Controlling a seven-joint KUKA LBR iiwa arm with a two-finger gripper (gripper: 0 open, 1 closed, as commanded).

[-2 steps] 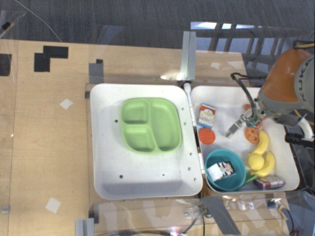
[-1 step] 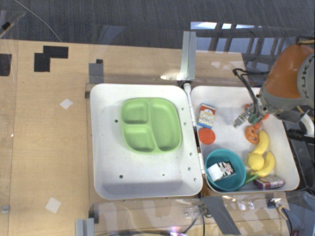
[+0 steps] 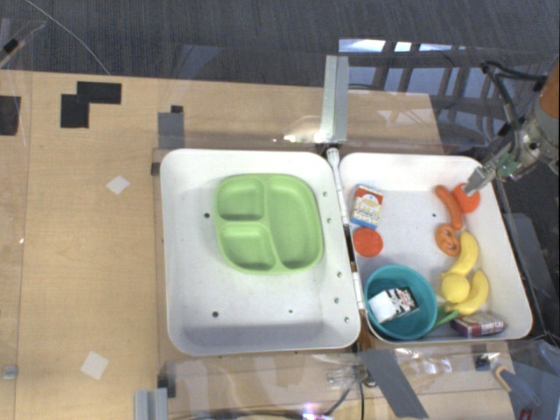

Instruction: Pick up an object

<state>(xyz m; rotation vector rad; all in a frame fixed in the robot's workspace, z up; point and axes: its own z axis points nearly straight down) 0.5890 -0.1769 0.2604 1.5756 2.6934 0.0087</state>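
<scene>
My gripper [image 3: 484, 177] hangs over the far right corner of the right bin [image 3: 411, 175], its tip just above and to the right of an orange sausage-shaped toy [image 3: 450, 201] and an orange round piece [image 3: 467, 202]. Below them lie an orange pretzel [image 3: 449, 239], a yellow banana [image 3: 469, 253], a lemon [image 3: 455, 287] and a second banana [image 3: 477, 294]. A small white and orange carton [image 3: 367, 206] and a red disc [image 3: 367, 242] sit by the bin's left wall. I see nothing held in the gripper.
A teal bowl [image 3: 404, 315] with a white printed packet [image 3: 391, 303] in it stands at the right bin's front. A purple box [image 3: 479, 326] lies in the front right corner. The left bin [image 3: 188, 261] holds a green divided plate [image 3: 267, 223].
</scene>
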